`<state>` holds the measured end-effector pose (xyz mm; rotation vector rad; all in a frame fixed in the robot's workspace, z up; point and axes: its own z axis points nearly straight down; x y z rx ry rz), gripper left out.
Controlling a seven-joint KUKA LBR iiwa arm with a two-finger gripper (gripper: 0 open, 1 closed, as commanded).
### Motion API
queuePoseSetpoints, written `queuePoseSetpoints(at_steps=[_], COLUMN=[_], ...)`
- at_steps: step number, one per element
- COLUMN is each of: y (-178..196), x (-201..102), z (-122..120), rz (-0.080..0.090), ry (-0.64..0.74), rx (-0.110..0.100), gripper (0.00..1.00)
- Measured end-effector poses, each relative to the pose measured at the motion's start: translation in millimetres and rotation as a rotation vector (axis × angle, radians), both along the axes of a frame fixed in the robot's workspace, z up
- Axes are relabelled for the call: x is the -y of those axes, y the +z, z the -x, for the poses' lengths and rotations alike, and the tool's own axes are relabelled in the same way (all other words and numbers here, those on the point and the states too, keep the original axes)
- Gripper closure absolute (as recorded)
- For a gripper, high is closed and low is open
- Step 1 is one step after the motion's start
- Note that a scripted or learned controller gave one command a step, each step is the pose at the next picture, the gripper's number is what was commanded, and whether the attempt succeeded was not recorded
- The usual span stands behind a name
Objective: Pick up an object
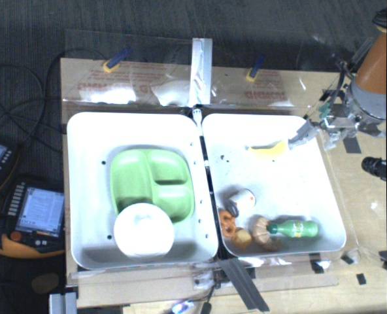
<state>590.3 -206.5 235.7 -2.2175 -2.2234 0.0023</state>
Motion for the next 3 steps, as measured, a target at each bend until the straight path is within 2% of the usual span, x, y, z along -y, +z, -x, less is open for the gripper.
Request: queuePoseSetpoints(at_steps=[1, 2, 3], y=[-69.5, -146.5, -145.7], x=[-66.8, -59.8, -107.6], z=[-36.0, -31.2, 14.0], rz=[0.001, 0.004, 0.004], ry=[0.004, 0.183, 0.261], rx=[-0.001, 0.01, 0.011], gripper=[0.0, 0.0, 0.0])
